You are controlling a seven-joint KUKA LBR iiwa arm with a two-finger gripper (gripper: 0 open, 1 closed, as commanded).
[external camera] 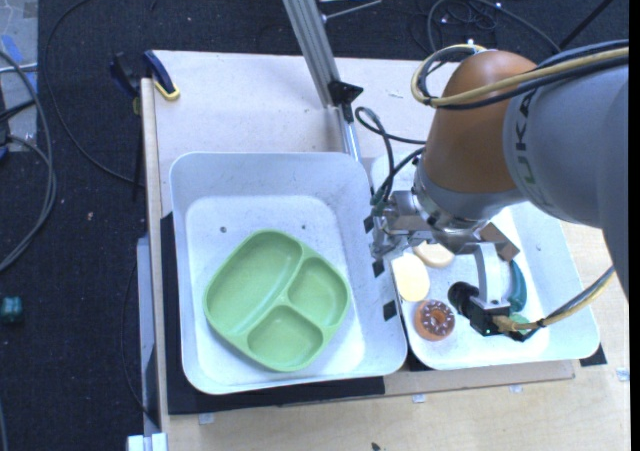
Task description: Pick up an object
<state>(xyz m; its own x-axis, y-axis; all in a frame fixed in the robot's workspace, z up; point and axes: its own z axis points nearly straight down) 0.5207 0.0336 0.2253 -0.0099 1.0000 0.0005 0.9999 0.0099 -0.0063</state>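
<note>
Inside left bin (200, 189), green divided plate (277, 299)

Smooth white plastic on both bins, the left bin (200, 189) with a soft sheen. The green divided plate (277, 300) looks like matt moulded plastic. The bench (250, 99) shows pale, slightly speckled board, dull-finished. The arm (560, 139) wears satiny grey casing and a glossy orange band (475, 129). The slanted rail (310, 29) is brushed metal.

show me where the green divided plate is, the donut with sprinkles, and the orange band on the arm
green divided plate (277, 299), camera view, on its central ridge, left bin.
sprinkled donut (436, 319), camera view, on its frosted top, right bin.
orange band (478, 129), camera view, on its rounded upper surface.
</note>
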